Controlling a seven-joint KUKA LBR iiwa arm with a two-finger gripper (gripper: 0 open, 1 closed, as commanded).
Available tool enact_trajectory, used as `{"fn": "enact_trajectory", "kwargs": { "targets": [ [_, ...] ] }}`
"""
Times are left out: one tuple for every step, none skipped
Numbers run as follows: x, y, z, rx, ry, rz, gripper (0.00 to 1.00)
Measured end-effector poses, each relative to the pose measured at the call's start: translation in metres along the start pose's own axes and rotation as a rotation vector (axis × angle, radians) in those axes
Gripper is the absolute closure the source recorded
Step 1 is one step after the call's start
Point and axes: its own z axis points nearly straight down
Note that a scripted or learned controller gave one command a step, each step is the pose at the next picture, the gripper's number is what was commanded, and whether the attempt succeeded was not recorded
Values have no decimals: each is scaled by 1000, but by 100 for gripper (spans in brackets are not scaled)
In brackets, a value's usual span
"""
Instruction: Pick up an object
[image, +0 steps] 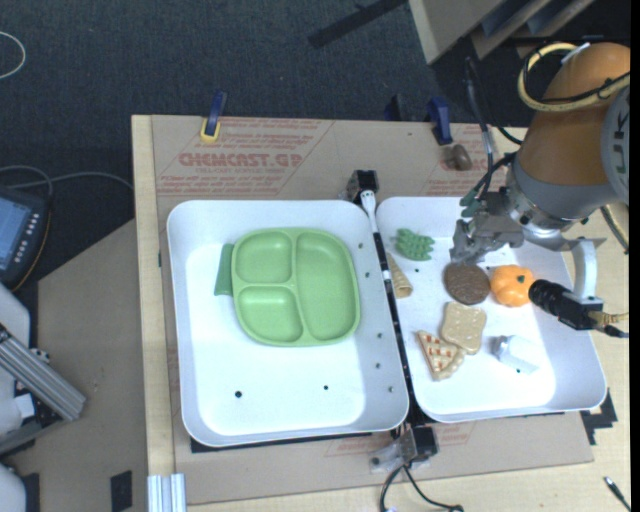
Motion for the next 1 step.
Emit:
{"fn": "enact_trajectory", "kwargs": {
  "targets": [
    [43, 16, 12, -2, -1, 0, 100]
  ]
}}
